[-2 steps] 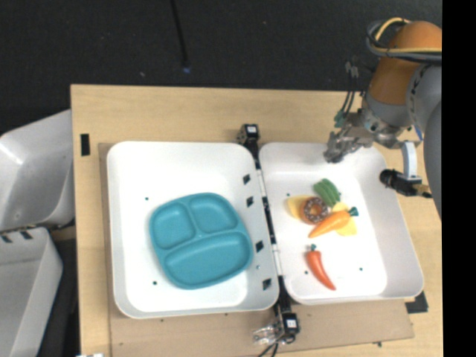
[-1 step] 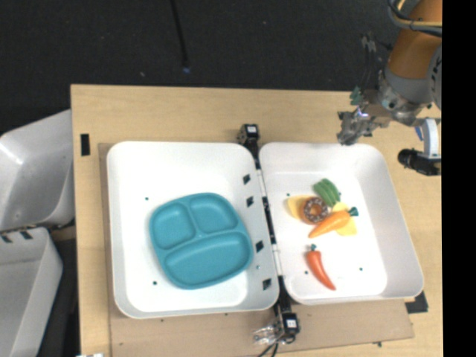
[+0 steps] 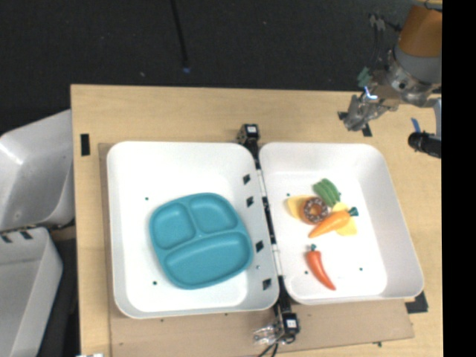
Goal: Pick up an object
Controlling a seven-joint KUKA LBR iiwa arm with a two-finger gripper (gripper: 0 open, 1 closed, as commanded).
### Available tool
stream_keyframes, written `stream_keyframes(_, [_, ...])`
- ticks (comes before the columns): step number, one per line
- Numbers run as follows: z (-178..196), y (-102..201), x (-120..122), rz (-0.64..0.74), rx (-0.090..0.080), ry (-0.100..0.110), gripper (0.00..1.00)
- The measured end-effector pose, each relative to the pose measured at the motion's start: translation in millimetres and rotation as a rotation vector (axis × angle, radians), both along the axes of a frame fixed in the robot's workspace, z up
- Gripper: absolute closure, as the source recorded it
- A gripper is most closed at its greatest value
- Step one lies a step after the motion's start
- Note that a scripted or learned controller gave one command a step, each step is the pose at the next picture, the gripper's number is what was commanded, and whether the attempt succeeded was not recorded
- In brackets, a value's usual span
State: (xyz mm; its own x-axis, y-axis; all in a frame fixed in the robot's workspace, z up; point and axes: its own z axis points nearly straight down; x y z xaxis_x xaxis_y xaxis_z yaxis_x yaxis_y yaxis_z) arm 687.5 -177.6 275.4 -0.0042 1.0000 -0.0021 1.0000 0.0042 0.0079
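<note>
Toy foods lie in the right bin (image 3: 375,169): a green leafy piece (image 3: 327,190), a brown doughnut (image 3: 315,210) on a yellow piece (image 3: 346,228), an orange carrot (image 3: 330,222) and a red chilli pepper (image 3: 320,268). My gripper (image 3: 361,113) hangs above the bench beyond the right bin's far edge, well away from the toys. The arm's orange band (image 3: 421,30) shows at the top right.
The left bin (image 3: 130,169) holds a blue three-compartment plate (image 3: 199,239). A black clip (image 3: 250,133) sits at the far end of the seam between the bins. A white object (image 3: 33,173) stands off the bench's left side.
</note>
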Motion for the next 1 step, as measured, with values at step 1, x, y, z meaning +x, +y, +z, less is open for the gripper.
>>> stream_keyframes(1, [-11.3, 43.6, -7.0, 0.0, 0.001, 0.007, 1.0])
